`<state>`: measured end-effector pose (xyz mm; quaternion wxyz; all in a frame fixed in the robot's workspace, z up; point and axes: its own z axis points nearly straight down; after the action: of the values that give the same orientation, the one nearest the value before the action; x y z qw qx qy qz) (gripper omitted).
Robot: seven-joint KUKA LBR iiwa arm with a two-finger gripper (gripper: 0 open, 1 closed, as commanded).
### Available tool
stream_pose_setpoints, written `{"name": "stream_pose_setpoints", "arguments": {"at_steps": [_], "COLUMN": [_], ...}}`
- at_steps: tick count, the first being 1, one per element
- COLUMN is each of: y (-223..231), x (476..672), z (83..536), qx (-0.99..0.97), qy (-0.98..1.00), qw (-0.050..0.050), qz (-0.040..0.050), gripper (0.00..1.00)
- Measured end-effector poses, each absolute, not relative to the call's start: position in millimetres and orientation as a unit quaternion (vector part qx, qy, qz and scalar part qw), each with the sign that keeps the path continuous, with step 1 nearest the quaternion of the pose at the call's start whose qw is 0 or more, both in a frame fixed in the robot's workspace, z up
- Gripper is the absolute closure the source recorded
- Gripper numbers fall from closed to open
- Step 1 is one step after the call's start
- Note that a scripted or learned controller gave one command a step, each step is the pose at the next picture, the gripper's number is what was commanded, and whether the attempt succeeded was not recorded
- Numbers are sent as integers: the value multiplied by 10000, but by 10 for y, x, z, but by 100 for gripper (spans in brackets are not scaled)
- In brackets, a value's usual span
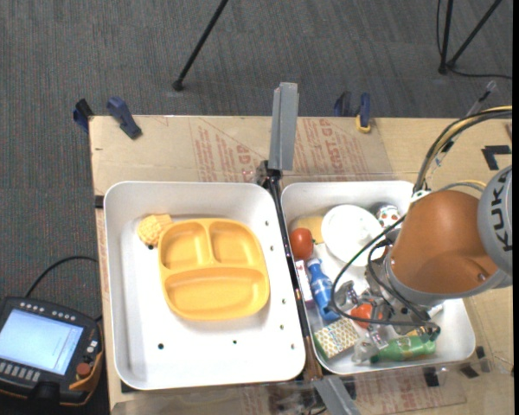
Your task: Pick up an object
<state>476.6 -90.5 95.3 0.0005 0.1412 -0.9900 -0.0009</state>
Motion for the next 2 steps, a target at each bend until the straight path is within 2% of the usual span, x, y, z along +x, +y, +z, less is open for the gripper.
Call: {"name": "stream_pose_setpoints", "arguments": {"at_steps": [1,2], "y": [-811,-1584], "x": [4958,5110], "z": [866,1193], "qx": [838,415], "qy": [-9965,-9991], "qw": [-1,-22], "qz": [-9,9], "gripper": [0,0]}}
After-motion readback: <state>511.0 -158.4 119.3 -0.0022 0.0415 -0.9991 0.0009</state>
